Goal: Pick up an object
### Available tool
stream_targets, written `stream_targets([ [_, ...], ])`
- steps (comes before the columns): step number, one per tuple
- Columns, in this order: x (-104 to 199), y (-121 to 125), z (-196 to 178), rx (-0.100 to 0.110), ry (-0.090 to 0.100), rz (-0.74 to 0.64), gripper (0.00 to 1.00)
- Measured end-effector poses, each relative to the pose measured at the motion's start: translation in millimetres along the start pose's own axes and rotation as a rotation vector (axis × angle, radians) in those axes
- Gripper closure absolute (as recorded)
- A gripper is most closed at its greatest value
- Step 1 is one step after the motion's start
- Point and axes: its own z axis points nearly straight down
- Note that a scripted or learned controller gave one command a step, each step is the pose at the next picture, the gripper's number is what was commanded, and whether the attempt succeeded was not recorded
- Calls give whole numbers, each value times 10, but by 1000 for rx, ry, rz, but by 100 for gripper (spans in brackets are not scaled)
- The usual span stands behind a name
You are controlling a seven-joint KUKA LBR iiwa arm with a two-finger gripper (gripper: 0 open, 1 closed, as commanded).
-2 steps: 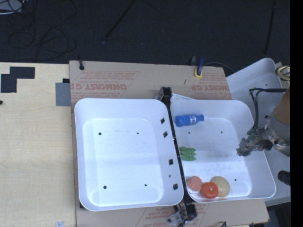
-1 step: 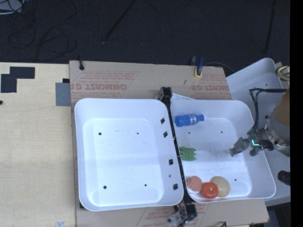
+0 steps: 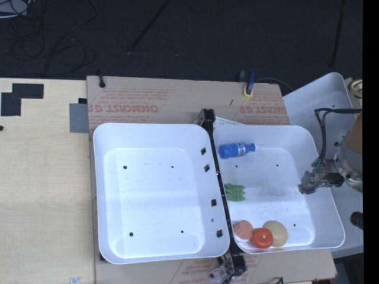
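Two shallow white bins sit side by side on the bench (image 3: 41,176), over a sheet of brown cardboard (image 3: 177,99). The left bin (image 3: 106,158) shows its bare white floor. The right bin (image 3: 308,141) holds several small things: a blue bottle (image 3: 236,150) lies on its side near the far left corner, a small green object (image 3: 234,192) rests close to the left wall about midway, and at the near edge a pink piece (image 3: 241,229), a red round piece (image 3: 262,238) and a pale yellowish round piece (image 3: 276,232) cluster together, touching one another. The arm reaches in from the right, and its hand (image 3: 309,184) hangs over the right side of the right bin, well apart from all these objects. Whether the hand is released or clenched cannot be told; nothing is seen in it.
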Motion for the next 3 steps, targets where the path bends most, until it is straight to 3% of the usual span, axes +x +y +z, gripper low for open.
stream_targets([
  [1, -1, -2, 5, 1, 0, 2, 0],
  [2, -10, -2, -94, 1, 1, 2, 100],
  [3, -75, 46, -923, -11, -5, -6, 100],
])
